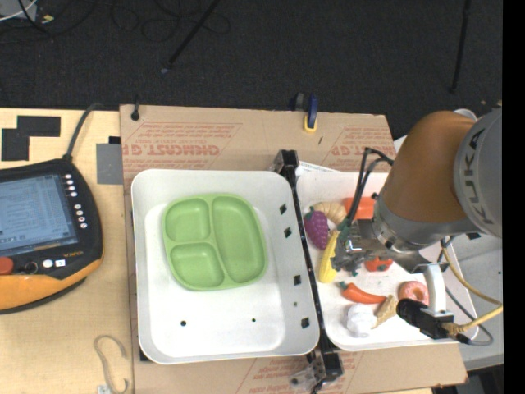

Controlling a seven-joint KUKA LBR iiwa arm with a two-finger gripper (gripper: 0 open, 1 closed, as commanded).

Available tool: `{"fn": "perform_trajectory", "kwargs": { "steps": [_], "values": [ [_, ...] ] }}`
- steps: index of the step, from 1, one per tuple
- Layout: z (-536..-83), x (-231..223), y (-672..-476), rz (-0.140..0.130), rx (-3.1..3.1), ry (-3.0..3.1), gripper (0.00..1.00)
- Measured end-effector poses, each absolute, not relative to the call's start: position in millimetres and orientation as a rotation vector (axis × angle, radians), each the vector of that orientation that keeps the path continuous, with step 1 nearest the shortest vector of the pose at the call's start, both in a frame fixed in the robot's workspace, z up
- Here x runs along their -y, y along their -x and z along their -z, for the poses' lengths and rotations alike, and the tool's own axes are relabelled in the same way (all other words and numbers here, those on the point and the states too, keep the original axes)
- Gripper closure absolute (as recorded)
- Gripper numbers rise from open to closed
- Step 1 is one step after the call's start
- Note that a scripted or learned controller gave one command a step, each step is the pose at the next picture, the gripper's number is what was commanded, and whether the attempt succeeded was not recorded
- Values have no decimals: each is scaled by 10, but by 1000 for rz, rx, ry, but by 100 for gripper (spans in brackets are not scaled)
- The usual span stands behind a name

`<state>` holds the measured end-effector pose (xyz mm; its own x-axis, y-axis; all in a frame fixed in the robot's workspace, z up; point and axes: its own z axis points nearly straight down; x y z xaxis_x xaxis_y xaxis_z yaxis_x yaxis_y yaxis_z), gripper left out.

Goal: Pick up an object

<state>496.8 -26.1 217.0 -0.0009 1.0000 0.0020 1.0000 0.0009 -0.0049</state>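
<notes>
A: Well, from the overhead camera we see the gripper (351, 251) low in the right bin (414, 335), among the toy food. We cannot tell its state; the wrist hides too much.

B: So what worries us?

A: Crowding. The purple piece (317, 229), the yellow piece (328, 261) and the red pepper (362, 292) lie close together beside it. We judge it could pinch two at once, or nudge one away (they look like smooth, rounded plastic, slippery stuff).

B: And the rest?

A: A white lump (358, 321) and a pink ring (412, 290) sit nearer the front rim, apart from the gripper. The left bin (156, 318) holds a glossy green tray (215, 242) with three compartments, flat and hard to grasp.
</notes>
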Motion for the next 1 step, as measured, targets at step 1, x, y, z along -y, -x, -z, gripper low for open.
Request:
{"fn": "perform_trajectory", "kwargs": {
  "steps": [1],
  "values": [
    [-2379,267,-4992,0,2220,2221,100]
  ]
}}
